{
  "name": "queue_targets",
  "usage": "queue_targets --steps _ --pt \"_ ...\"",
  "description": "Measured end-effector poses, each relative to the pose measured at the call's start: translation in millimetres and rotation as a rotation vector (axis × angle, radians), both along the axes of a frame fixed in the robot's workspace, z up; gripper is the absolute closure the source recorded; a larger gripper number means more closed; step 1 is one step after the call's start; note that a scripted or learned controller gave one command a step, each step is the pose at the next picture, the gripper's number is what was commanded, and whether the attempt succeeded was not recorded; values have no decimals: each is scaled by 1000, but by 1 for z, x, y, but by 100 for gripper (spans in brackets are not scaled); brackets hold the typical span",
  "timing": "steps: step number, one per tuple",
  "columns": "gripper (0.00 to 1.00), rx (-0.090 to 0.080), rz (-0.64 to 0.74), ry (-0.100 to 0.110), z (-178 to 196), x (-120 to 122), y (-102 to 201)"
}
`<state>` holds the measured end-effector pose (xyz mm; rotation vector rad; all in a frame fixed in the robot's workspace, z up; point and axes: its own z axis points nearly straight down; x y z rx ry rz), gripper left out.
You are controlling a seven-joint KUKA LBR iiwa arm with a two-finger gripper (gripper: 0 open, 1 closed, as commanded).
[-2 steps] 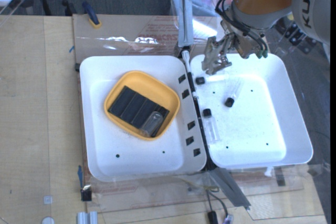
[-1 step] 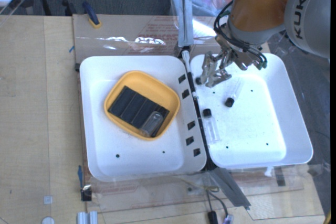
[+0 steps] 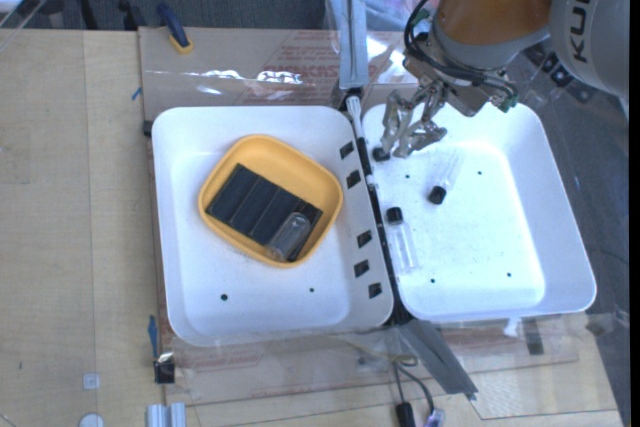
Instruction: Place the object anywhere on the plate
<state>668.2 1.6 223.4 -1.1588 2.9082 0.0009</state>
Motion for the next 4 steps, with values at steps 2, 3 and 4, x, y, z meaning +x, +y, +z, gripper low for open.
queue_targets --steps 2,3,4 --pt "0 0 -129 0 64 -27 -47" --pt "100 5 -134 -9 76 -25 -46" --pt "100 -2 258 -1 117 0 -19"
